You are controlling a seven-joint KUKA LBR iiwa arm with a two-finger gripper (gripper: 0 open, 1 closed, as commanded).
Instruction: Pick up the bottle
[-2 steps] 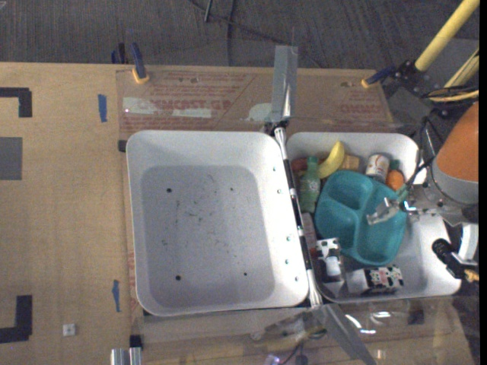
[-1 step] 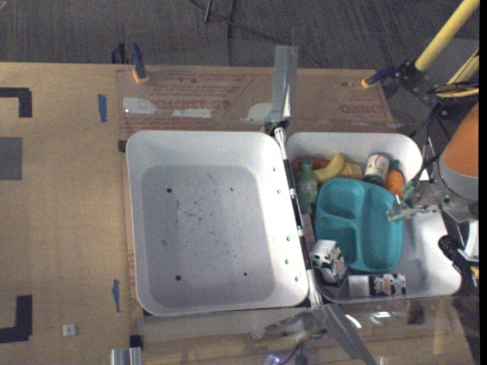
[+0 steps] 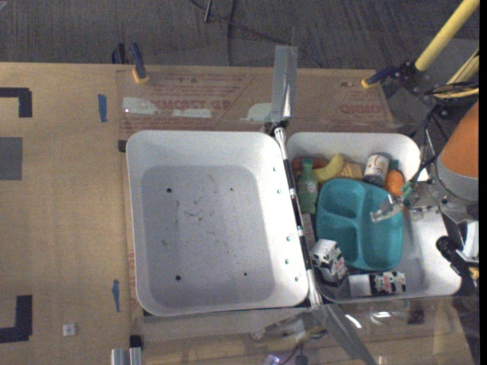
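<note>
A green bottle [image 3: 307, 186] lies along the left wall of the right bin [image 3: 432, 258], its cap toward the back, next to a yellow banana [image 3: 329, 167]. My gripper [image 3: 384, 212] hangs over the right part of a teal divided tray [image 3: 354, 230], well to the right of the bottle and apart from it. The bottle is in plain sight with nothing gripping it. The arm's orange band [image 3: 466, 149] shows at the right edge.
The right bin also holds a can [image 3: 376, 166], an orange item [image 3: 394, 182], and two cow-patterned cartons [image 3: 327, 258] [image 3: 386, 282]. The left bin [image 3: 152, 166] sits beside it, with a metal divider [image 3: 283, 90] behind the two.
</note>
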